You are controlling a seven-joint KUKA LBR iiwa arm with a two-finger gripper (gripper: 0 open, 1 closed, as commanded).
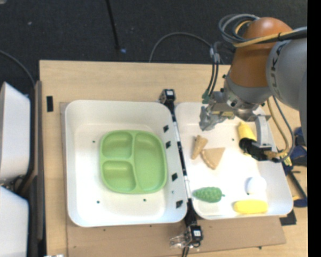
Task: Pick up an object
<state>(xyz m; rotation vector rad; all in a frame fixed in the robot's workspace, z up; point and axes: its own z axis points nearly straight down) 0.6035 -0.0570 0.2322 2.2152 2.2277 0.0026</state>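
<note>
In the right bin (281,197) lie two tan wedge-shaped pieces (199,146) (214,156), a green bumpy toy (208,194), a yellow oblong object (250,206) and a small white round object (255,184). My gripper (207,121) hangs over the bin's far left part, just above and beyond the smaller tan wedge. Nothing is visible between its fingers, and their spacing is not clear from this angle.
The left bin (80,143) holds a green divided plate (133,161). A ridge with black clips (176,154) separates the two bins. The arm's orange and grey body (257,52) looms over the right bin's far side.
</note>
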